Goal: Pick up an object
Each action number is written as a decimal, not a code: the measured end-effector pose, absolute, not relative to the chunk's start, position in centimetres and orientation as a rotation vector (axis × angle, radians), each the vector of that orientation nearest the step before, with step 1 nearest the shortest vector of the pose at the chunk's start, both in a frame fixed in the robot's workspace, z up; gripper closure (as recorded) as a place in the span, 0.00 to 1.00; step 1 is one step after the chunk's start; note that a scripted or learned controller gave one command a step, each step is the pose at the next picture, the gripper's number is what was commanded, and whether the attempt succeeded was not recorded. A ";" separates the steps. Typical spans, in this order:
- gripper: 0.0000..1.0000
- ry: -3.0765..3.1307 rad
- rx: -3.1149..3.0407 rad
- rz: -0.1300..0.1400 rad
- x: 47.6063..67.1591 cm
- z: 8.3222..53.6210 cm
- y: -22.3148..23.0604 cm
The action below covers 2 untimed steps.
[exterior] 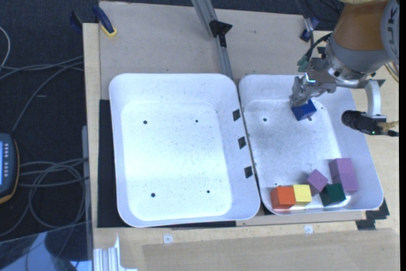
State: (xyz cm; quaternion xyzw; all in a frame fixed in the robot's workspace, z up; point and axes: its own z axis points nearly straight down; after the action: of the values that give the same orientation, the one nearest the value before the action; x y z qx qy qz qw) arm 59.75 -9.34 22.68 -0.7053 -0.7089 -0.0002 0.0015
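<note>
1. The arm (365,22) reaches in from three o'clock and hangs over the upper part of the right bin (279,155), placed there, I judge, because that is where a loose block sat apart from the rest and was easiest to reach.
2. The left bin (171,149) lies at nine o'clock of the right one, the two touching along a middle seam; its speckled floor bears only a few dark dots.
3. The right bin holds a cluster at its five o'clock corner: an orange block (283,197), a yellow block (302,193), two purple blocks (344,173) and a green block (332,195), packed close (they crowd one another, so a clean grip there looks harder).
4. The claw (303,98) points down at the bin's twelve o'clock end, its fingers drawn in on the blue block (305,110), which shows between and just under them. Whether the block is lifted or resting on the floor I cannot tell.
</note>
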 end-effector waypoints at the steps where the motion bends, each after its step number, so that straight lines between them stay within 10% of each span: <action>1: 1.00 -2.225 -2.213 -0.001 58.6 22.6 -5.1; 2: 1.00 -2.226 -2.210 0.000 57.4 22.0 0.8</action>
State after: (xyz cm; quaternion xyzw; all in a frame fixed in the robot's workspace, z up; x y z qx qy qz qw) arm 57.44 0.80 22.04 -0.7046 -0.7096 -0.0002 0.0023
